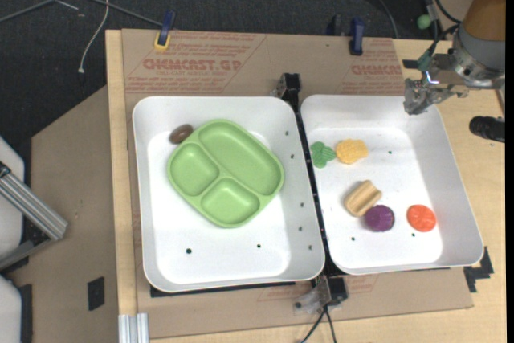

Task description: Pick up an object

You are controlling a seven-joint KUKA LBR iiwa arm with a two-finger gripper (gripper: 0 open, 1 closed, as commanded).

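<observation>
the arm came in from the upper right of the frame, with the claw (420,99) sitting over the upper right corner of the right bin (450,173). the claw was small and dark against the bin rim; could not tell whether it was open or closed, and nothing was seen between its tips.

right bin contents: a green piece (322,155) at upper left, touching a yellow piece (351,151) just right of it. lower down, a tan block (361,198) lay tilted, with a purple piece (379,218) touching its lower right end. an orange piece (421,218) sat near the purple one, apart from it, toward the lower right. all five were well apart from the claw.

left bin (161,253): a green divided plate (226,172) with three compartments lay in the upper middle, turned at an angle. a small brown piece (181,133) rested just beside the plate's upper left edge.

both bins stood side by side on the counter (120,173), on cardboard held by two blue clamps (166,29) along the top edge.
</observation>
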